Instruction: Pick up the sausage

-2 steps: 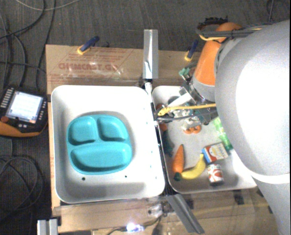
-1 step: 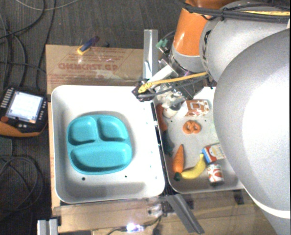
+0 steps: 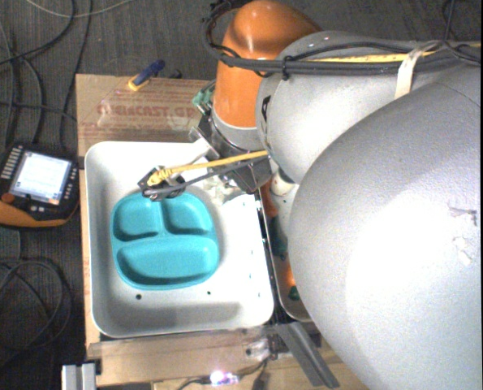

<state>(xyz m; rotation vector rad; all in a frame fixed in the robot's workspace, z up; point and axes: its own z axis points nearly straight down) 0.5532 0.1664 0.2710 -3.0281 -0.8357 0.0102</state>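
My grey arm with its orange band point(image 3: 253, 51) fills the right and top of the camera view and hides most of the right bin. Under the band, the dark body of the gripper point(image 3: 222, 149) hangs over the far right corner of the left bin point(image 3: 103, 218). A thin strip of the right bin shows beside the arm, with a small orange-brown piece point(image 3: 288, 276) and a green scrap point(image 3: 278, 242) in it. I cannot tell whether the orange-brown piece is the sausage.
A teal divided plate point(image 3: 168, 238) lies in the left bin. A yellow strap with a black clip point(image 3: 161, 181) runs from the wrist over the plate's far edge. A tablet point(image 3: 34, 181) and cables lie on the floor at left.
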